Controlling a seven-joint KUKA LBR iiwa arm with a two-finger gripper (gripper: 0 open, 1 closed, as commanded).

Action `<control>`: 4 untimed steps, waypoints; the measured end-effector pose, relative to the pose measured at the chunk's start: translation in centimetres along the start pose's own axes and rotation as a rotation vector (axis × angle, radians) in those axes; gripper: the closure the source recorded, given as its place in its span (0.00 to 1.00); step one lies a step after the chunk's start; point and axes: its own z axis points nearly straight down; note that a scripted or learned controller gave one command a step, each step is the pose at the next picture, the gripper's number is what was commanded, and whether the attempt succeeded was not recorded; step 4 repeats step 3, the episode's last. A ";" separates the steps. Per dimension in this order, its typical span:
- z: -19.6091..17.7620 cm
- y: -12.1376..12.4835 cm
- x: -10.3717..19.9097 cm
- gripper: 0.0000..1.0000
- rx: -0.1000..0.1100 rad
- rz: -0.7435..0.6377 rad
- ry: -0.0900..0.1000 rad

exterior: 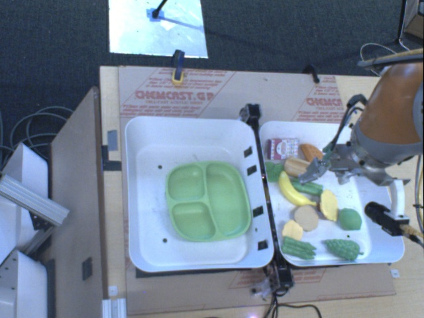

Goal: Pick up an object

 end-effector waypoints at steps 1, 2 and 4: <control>12.7 1.2 -2.0 0.00 0.001 0.003 -0.002; 11.0 1.4 -1.9 1.00 -0.004 0.002 -0.001; 0.3 6.0 4.8 1.00 -0.014 -0.010 0.001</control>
